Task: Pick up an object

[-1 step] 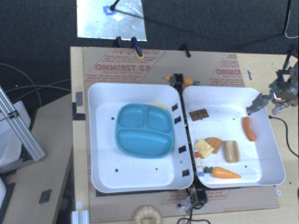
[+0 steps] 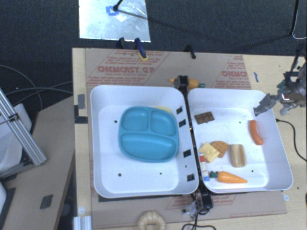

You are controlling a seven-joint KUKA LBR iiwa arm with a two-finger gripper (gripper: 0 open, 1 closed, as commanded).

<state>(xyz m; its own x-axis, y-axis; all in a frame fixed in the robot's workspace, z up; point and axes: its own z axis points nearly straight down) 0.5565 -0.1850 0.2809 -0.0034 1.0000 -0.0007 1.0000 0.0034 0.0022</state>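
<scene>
The right bin point(image 2: 225, 97) holds several toy foods: a brown chocolate piece point(image 2: 204, 118), an orange-red sausage point(image 2: 256, 132), a yellow cheese wedge point(image 2: 208, 152), a tan waffle piece point(image 2: 221, 148), a bread roll point(image 2: 238, 155) and a carrot point(image 2: 231, 178). My gripper point(image 2: 274, 108) hangs over that bin's far right corner, just above and right of the sausage. Its fingers are spread open with nothing between them.
The left bin point(image 2: 103, 128) bears a blue divided plate point(image 2: 148, 133), with a yellow item peeking out behind it. A black divider with clips point(image 2: 189, 133) runs between the bins. A shiny sheet point(image 2: 114, 13) lies beyond the bench.
</scene>
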